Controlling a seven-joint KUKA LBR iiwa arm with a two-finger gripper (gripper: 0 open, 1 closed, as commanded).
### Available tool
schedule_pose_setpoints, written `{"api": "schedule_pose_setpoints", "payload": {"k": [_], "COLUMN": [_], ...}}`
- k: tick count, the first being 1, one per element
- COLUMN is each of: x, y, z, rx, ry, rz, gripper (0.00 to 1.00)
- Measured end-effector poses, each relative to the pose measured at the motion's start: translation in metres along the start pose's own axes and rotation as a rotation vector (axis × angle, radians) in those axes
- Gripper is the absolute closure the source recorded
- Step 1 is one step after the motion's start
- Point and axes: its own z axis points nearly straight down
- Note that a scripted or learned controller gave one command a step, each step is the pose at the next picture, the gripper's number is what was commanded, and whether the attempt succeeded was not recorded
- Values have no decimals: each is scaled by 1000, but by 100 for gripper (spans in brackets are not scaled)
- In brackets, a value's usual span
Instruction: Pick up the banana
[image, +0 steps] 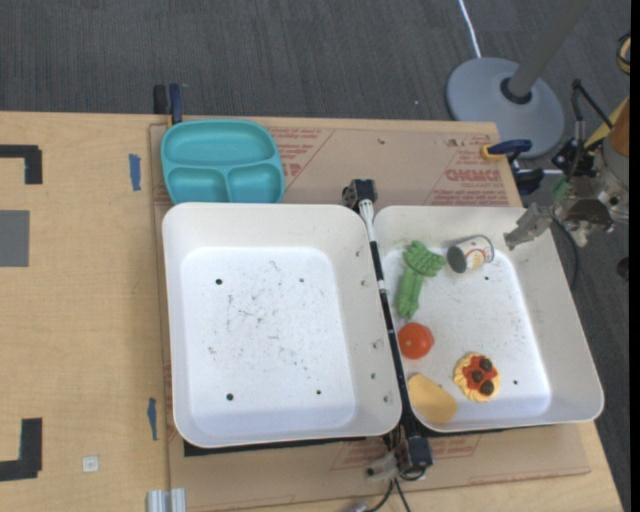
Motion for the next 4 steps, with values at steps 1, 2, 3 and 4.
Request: {"api": "schedule_pose_setpoints", "payload": {"k": [1,2,3,4], "x": [81,96,74,97], "y": [-50,-96,-118,-122], "z": [89,148,149,149], "rx": [1,-8,-1,-2], "ry": [1,-10,-1,-1], "rz": [33,-15,-770,-699], "gripper": [0,0,0,0]}}
